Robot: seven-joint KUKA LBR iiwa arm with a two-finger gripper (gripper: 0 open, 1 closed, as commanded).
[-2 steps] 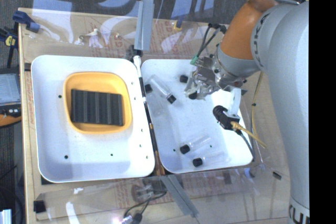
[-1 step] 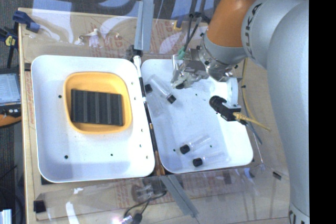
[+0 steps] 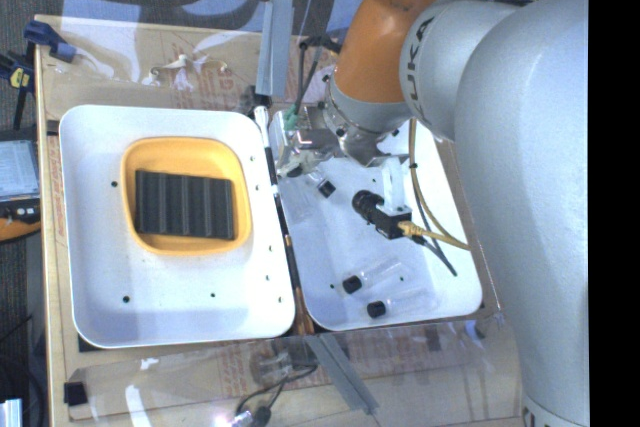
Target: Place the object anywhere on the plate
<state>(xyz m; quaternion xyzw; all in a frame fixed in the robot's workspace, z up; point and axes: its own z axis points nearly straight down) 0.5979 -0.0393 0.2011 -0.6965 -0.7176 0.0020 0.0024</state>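
A yellow plate (image 3: 185,158) with a dark ribbed centre lies in the left bin (image 3: 100,305). My gripper (image 3: 298,151) hangs low over the far left corner of the right bin (image 3: 330,315), close to the wall between the bins. The grey wrist and orange band (image 3: 375,45) cover much of that bin's far side. Two small black pieces (image 3: 352,284) (image 3: 376,309) and a clear item (image 3: 388,269) lie on the near part of the right bin's floor. Something small and green (image 3: 290,120) shows beside the gripper; I cannot make out what it is.
A black connector with a yellow cable (image 3: 382,215) hangs from the wrist over the middle of the right bin. A grey metal bar (image 3: 272,45) stands behind the bins. Clamps and cables lie along the bench's front edge (image 3: 270,370).
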